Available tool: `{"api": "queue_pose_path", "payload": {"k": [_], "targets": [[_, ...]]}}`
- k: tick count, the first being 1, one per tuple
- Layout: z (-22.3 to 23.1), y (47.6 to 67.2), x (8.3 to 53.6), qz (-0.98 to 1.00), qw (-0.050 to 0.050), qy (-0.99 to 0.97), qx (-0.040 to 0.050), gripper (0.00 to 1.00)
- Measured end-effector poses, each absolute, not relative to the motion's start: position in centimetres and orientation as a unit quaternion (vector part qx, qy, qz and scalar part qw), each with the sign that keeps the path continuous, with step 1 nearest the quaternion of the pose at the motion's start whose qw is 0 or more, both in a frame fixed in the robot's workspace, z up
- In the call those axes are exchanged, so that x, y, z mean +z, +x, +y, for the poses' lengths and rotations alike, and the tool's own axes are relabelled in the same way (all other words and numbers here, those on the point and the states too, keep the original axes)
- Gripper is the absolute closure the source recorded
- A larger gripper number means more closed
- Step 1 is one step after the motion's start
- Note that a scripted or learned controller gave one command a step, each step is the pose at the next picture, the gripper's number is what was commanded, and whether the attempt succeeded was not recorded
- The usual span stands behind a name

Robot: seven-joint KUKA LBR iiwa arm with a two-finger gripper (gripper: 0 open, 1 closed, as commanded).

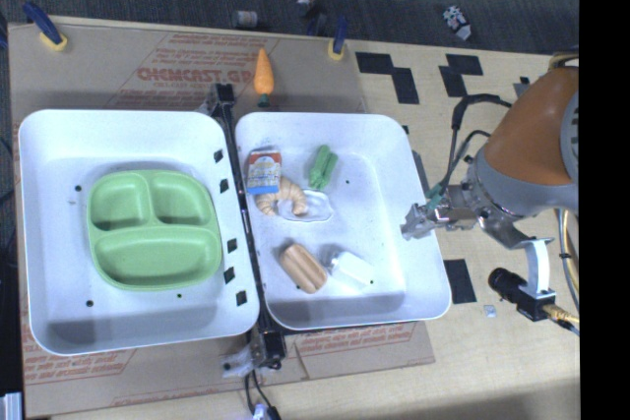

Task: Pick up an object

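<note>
Gripper (418, 219) observed at the right-hand rim of the right bin (389, 138), outside the group of objects and apart from all of them. Its tip is small and blurred; whether it is open or closed cannot be told, and nothing can be made out in its grasp. Arm (527, 152), grey with an orange band, enters from the right.

Progress: judged not yet begun. All visible objects lie on the bin floor. The approach, the grasp and the lift all remain to be done.

Candidate objects, right bin, counted:
- one green pod-shaped item (322, 166), upper centre, nearest the upper part of the bin;
- one small printed packet (263, 170), by the left wall;
- one croissant-like pastry (283, 199), just below the packet and touching it;
- one clear, flat piece (317, 205), beside the pastry; nature uncertain;
- one brown roll or sausage (302, 268), lower centre;
- one white block (351, 269), just beside the roll and nearest to the gripper.

Left bin (49, 138): one green divided tray (153, 229), three compartments.

Outside the bins: one orange carrot-shaped item (263, 72) on the cardboard sheet (128, 64) above the divide between the two bins.
</note>
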State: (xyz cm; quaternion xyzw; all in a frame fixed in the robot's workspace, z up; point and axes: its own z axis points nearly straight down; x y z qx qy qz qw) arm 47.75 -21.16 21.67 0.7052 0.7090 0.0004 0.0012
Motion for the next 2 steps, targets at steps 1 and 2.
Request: {"api": "queue_pose_path", "payload": {"k": [1, 2], "targets": [[-21.16, 47.78, 23.02, 0.709, 0.002, 0.705, 0.0006, 1.00], [-20.30, 47.76, 23.25, 0.710, 0.001, 0.704, 0.0003, 1.00]]}}
